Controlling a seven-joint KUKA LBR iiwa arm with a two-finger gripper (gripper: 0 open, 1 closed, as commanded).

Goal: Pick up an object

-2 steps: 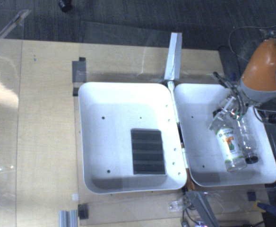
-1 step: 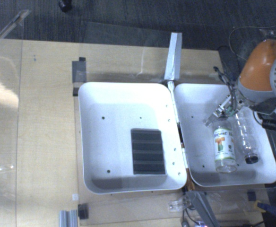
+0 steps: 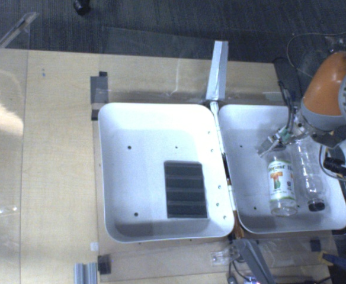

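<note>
**Two bottles lying in the right bin, arm reaching in above them**

Two clear plastic bottles are lying side by side in the right bin, both running lengthwise from the far wall toward the near rim. You are looking at the labelled bottle resting nearer the bin's middle, its base close to the near edge, and the bare bottle with a dark cap lying just beside it toward the right wall, cap close to the near right corner.

The gripper is hanging over the far half of that bin, just above the bottles' far ends; you cannot tell how far apart its fingers are standing or whether anything is sitting between them. The arm's orange band is showing over the far right corner.

Open floor is lying along the right bin's left side, between the labelled bottle and the dividing rims. In the left bin, a dark ribbed block is sitting toward the near edge, right of centre, leaving the far half and left side free.

The label is showing green and orange-red print on white; the writing is too small to read.
</note>
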